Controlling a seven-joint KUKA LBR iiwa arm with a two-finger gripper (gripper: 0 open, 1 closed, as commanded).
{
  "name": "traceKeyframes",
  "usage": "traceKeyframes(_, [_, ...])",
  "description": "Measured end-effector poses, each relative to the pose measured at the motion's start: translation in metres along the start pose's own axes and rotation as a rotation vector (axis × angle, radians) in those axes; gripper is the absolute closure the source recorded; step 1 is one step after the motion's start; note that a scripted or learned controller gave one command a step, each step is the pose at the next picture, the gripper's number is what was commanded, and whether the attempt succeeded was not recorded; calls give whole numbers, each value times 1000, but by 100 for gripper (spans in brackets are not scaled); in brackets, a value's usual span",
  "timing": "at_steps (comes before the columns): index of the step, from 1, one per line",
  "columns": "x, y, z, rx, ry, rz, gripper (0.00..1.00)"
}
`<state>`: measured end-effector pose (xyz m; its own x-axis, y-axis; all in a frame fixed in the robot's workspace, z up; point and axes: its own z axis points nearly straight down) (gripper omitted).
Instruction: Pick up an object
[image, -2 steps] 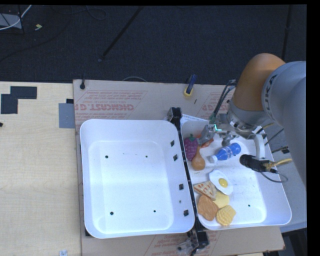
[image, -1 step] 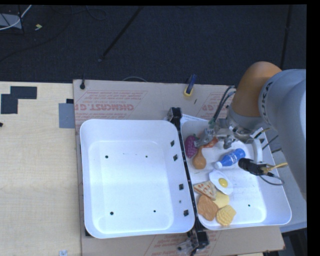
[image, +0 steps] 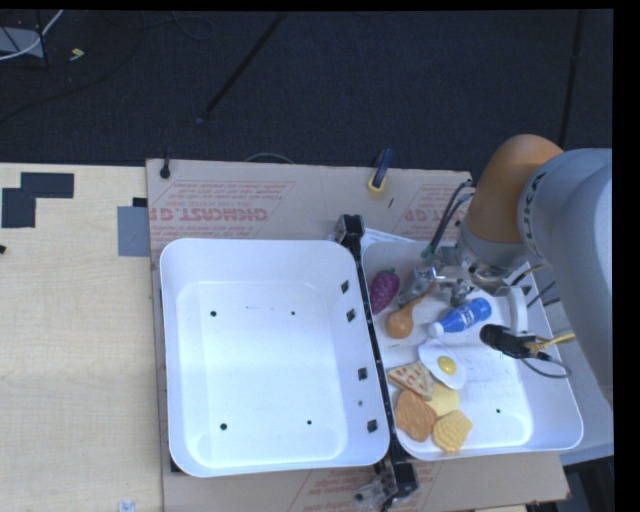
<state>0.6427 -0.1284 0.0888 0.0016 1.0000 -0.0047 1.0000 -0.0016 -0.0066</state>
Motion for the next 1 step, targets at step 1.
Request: traceKeyframes(1, [-21,1,1,-6,4,0,0])
